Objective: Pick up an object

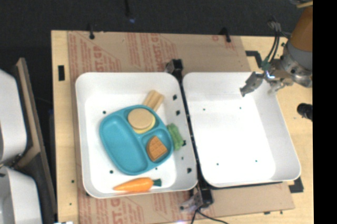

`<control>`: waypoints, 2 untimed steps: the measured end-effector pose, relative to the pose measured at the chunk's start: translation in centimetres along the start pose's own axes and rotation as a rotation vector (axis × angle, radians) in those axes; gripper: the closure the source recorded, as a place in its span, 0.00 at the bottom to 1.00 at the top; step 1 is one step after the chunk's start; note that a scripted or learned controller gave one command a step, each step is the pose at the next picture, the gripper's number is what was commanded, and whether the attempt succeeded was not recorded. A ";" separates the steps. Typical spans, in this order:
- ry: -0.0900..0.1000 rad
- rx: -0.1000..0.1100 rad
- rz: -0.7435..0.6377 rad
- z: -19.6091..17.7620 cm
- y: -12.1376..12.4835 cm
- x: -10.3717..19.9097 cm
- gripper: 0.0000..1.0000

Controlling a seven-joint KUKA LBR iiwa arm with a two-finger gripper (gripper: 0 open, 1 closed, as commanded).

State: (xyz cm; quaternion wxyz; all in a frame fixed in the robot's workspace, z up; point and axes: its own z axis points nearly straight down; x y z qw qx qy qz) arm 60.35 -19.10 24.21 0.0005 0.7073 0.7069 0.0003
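Red lettering on the brown cardboard sheet (131,51) covering the table is too small to read. The gripper (248,87) hovers at the upper right edge of the right shallow white bin (274,165); whether it is open or closed cannot be told. The left white bin (87,112) holds a blue compartment tray (124,146), a round tan biscuit (141,119), and an orange toy carrot (134,184) near its lower wall.

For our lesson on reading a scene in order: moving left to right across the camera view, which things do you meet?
Blue divided tray → green item at the tray's right edge → right-hand white bin → gripper's arm at the far right.
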 end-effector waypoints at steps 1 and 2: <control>0.002 0.010 0.000 10.1 5.6 -0.7 0.00; 0.001 0.004 0.001 14.4 7.1 -2.9 0.00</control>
